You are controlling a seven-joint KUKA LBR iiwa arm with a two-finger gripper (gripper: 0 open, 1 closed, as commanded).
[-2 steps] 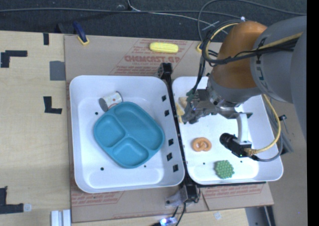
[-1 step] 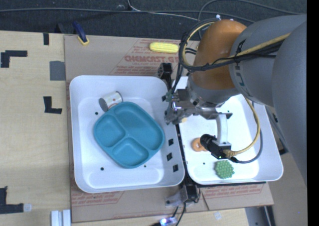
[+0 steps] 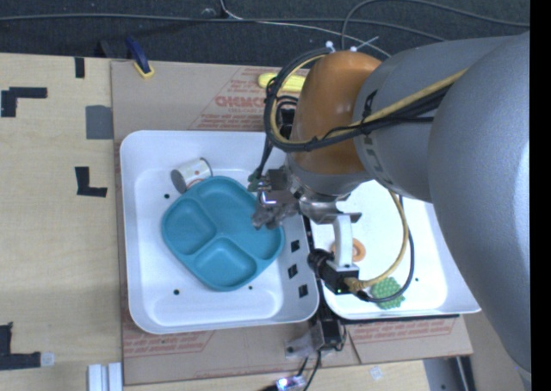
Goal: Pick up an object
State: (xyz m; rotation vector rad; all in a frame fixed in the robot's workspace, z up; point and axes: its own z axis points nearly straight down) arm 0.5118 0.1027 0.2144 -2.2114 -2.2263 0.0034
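A blue divided plate lies in the left bin. A small grey-and-white cup lies on its side just beyond the plate's far left rim. My gripper hangs over the plate's right edge, close to the wall between the two bins. The right bin holds a small orange-and-white object, partly hidden by the arm, and a green knobbly object near its front.
The grey arm with its orange band covers the far part of the right bin. A yellow object lies on the cardboard behind the bins. A blue-and-yellow tool lies at the back left.
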